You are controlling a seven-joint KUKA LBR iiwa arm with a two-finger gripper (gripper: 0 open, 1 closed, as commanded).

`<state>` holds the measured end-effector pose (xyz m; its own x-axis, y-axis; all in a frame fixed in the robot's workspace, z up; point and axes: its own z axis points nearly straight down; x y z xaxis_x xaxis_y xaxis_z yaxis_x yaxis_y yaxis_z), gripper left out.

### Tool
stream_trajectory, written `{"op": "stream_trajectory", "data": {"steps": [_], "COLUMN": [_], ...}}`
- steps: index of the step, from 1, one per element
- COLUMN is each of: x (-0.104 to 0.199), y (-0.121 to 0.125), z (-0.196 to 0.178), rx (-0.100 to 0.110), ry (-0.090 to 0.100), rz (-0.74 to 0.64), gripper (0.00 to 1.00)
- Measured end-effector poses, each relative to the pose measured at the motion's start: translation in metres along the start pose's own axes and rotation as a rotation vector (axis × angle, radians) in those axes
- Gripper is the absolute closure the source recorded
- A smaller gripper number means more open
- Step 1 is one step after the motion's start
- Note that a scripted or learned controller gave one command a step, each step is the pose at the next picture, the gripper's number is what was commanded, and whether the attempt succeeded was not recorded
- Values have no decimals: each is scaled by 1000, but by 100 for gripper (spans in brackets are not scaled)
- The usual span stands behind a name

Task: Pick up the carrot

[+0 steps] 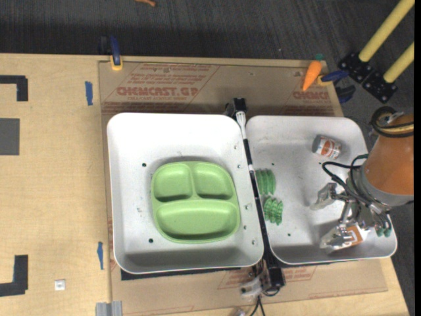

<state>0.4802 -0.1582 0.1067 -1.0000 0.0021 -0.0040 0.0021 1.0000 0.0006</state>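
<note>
The carrot (357, 233) is a small orange piece with a green end, lying in the near right corner of the right bin (296, 176). The arm partly covers it. My gripper (332, 216) hangs low over that corner, with the orange-banded wrist above it. Its two metal fingers stand apart, one fingertip (325, 195) farther back and the other right beside the carrot. Bare bin floor shows between them, so the gripper is open and holds nothing.
A small can (327, 147) lies at the back of the right bin, and green leafy pieces (268, 193) lie along its left wall. The left bin (131, 176) holds a green divided plate (195, 200). Orange clamps (312, 75) sit on the bench behind.
</note>
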Motion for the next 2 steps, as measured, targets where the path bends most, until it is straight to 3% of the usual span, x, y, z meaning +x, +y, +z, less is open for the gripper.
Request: {"op": "stream_trajectory", "data": {"steps": [1, 2], "x": [0, -24], "y": [57, 39], "z": [4, 16], "rx": [-1, -1], "ry": [3, 1], "rz": [-19, -365], "gripper": [0, 0]}}
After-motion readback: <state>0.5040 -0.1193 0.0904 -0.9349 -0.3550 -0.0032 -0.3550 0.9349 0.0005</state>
